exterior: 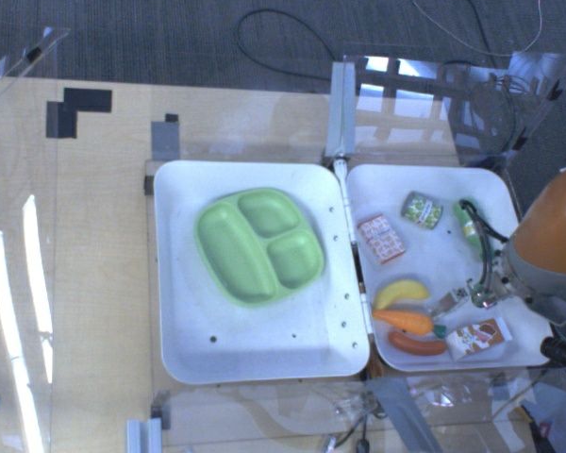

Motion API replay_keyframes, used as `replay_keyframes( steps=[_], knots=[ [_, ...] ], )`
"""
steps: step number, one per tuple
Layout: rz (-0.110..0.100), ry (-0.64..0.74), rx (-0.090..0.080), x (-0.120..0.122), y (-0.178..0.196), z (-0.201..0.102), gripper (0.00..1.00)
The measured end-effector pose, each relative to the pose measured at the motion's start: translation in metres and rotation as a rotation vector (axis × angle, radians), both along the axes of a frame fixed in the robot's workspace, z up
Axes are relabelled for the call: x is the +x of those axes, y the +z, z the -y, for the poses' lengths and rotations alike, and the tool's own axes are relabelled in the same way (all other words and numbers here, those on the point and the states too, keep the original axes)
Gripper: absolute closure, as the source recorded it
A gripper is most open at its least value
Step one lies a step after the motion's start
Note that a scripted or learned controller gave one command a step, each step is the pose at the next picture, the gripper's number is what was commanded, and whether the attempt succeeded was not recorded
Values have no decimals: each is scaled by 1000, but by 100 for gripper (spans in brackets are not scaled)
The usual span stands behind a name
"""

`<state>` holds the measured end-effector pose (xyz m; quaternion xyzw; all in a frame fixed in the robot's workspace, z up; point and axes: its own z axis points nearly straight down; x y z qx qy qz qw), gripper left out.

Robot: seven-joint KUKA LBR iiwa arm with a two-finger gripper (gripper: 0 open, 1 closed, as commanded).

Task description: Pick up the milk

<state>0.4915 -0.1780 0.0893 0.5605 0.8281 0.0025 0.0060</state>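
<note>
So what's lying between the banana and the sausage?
A carrot lies between them in the camera view, with the banana just above it and the sausage just below.

Pale green divided plate (260, 245) in the white left bin (179, 347). In the white right bin (495, 185): yellow banana (401, 293), orange carrot (406, 321) with green tip, red sausage (416, 344), white-and-brown milk carton (477, 338), red-checked white packet (381, 238), green-patterned pouch (422, 210), green bottle (471, 225). Light wooden tabletop (75, 253) with black squares.

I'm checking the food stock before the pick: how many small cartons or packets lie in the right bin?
3: a red-and-white carton near the bin's left wall, a green packet toward the back, and an orange-and-white carton at the front right corner. The arm may hide others.
</note>
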Motion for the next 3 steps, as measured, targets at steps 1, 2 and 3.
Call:
replay_keyframes(
  steps=[1, 2, 3],
  knots=[
    [0, 0, 0, 0, 0, 0, 0],
    [0, 0, 0, 0, 0, 0, 0],
    [0, 0, 0, 0, 0, 0, 0]
  ],
)
